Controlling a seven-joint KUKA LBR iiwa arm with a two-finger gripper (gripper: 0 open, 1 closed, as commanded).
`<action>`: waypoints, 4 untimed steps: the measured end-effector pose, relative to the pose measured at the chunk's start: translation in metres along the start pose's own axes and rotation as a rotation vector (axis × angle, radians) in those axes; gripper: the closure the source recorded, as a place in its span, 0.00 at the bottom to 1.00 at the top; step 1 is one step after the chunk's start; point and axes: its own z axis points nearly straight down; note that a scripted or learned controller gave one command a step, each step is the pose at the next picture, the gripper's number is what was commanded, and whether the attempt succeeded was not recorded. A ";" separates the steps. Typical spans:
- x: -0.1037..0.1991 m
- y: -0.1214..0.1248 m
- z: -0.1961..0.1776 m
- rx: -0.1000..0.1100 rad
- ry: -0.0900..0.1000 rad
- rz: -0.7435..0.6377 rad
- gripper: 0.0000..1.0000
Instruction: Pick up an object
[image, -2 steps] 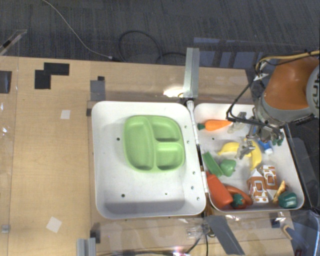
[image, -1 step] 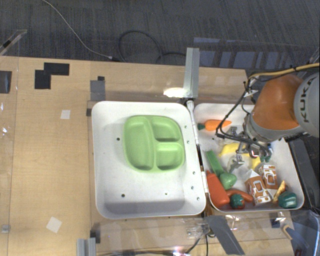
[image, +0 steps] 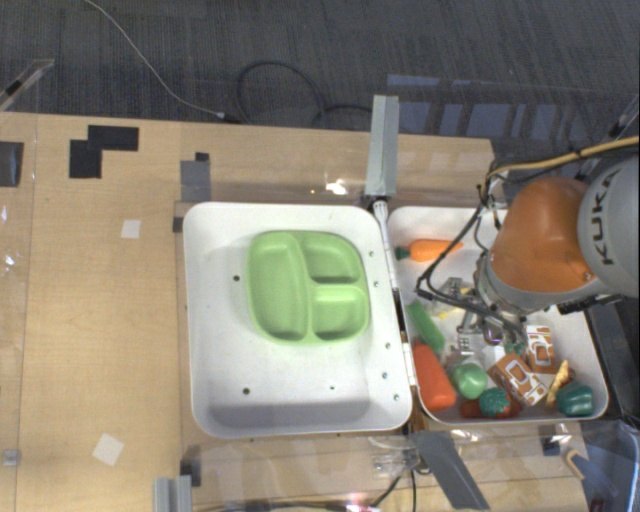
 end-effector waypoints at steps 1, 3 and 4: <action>-0.005 0.001 0.000 0.002 0.004 -0.017 0.00; -0.075 0.005 0.003 -0.002 0.007 -0.188 0.00; 0.008 -0.024 0.000 0.000 0.003 -0.253 0.00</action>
